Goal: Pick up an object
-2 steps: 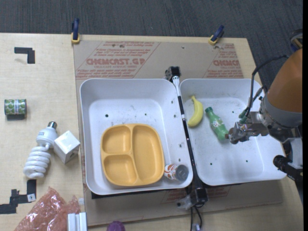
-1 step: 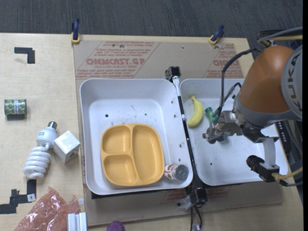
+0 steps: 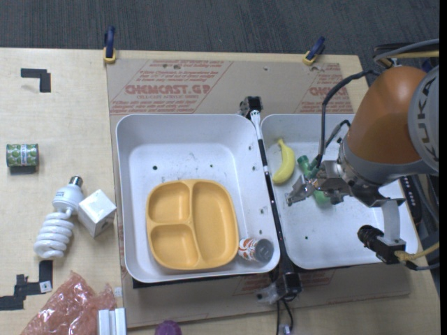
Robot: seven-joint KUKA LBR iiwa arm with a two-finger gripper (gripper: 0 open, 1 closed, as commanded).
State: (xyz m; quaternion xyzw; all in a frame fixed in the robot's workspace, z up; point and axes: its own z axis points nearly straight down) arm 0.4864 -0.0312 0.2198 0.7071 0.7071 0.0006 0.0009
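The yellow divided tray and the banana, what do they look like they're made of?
The divided tray looks like moulded plastic: uniform matte yellow-orange, rounded corners, three pressed-in compartments. The banana, in the right bin, has an even, smooth yellow skin; whether it is real fruit or a plastic replica cannot be told from this view.
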